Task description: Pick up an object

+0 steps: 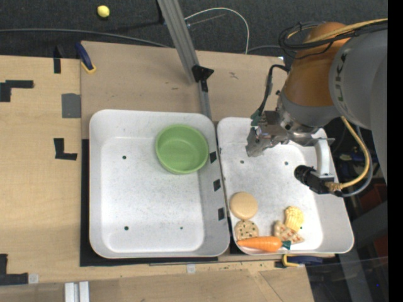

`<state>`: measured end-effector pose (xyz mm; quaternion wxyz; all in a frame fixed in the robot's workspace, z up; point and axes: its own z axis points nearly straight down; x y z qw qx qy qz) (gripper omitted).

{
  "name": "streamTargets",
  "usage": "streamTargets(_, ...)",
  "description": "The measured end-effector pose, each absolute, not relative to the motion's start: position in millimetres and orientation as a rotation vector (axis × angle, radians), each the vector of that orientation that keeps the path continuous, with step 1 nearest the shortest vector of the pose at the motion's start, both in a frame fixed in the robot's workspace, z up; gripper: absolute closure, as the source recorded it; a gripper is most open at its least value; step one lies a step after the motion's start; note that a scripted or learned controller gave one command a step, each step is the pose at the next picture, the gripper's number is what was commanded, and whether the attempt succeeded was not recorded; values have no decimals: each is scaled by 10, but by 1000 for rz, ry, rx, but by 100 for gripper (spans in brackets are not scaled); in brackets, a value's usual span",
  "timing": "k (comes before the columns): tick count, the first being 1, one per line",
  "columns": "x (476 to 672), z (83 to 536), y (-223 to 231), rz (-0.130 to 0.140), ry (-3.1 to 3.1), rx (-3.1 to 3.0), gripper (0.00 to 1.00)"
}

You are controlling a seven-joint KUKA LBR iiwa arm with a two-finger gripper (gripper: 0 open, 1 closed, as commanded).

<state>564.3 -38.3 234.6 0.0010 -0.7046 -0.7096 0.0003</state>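
Camera view: gripper [258, 145] hangs over the far-left corner of the right bin [277, 168], above bare floor. Nothing visible between the jaws; open or closed I cannot tell at this angle.

Candidate objects are all bunched at the near edge of the right bin, well apart from the gripper:
- round tan cookie [244, 204], flat disc, smooth top, standing a bit clear of the rest
- checkered cracker [246, 229] just below it, touching or nearly so
- toy carrot [263, 244], orange with a green tip, lying along the near wall, touching the cracker's edge
- yellow corn-like piece [293, 218], with a small orange-white bit [288, 233] beside it; too small to name

Left bin [107, 168] holds a green bowl [182, 148] upright near its far-right corner, close to the divider.

Judgement: the pile against the near wall looks like things slid or dropped there. That is awkward, since the wall limits finger clearance on the carrot. The cookie is probably the easiest target because it has free space around it, but it is low and flat, so a slip is likely. The bowl rim is the alternative grasp.

Task not begun as far as grasping goes; the arm needs to travel toward the near edge and descend.
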Motion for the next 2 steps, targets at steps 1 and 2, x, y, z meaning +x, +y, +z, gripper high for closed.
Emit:
streamTargets(1,5744,2262,185,1,-2228,-2212,100)
streamTargets(2,5943,2364,698,-2,-2229,-2212,100)
